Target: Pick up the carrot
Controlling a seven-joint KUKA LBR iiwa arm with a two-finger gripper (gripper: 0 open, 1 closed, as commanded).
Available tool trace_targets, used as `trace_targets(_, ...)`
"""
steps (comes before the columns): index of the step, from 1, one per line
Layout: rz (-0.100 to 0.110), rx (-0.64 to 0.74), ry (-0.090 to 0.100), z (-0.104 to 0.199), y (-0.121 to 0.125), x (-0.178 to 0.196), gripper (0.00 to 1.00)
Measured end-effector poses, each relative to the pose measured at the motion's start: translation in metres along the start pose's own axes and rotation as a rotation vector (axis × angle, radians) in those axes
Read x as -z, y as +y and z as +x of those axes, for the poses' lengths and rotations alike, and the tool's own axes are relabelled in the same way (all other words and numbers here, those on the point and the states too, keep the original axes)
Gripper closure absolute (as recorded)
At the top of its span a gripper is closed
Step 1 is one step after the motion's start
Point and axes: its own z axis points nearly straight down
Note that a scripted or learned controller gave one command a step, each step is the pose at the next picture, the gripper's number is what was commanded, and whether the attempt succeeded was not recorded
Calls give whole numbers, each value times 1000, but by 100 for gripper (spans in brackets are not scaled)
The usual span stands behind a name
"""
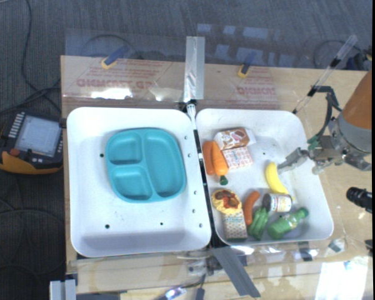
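The carrot (pixel 219 161) is orange with a small green stub at its near end. It lies along the left wall of the right bin (pixel 281 120), beside a darker orange piece (pixel 207 157). My gripper (pixel 304 162) hangs over the right side of that bin, well to the right of the carrot and just past the banana (pixel 274 178). Its fingers stand apart, open, with nothing between them.
A snack packet (pixel 233 147) lies right of the carrot. Near the front of the right bin are a small box (pixel 227 200), a red-orange piece (pixel 250 204), a can (pixel 278 203), green vegetables (pixel 259 222) and a green bottle (pixel 289 224). The left bin (pixel 87 217) holds a blue divided plate (pixel 145 163).
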Motion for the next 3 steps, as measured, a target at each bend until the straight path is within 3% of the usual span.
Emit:
trace_targets(1,1,88,1,9,-17,-99,0)
trace_targets(2,0,-143,0,102,-24,-74,0)
trace_targets(3,-19,-227,-4,106,-35,-81,0)
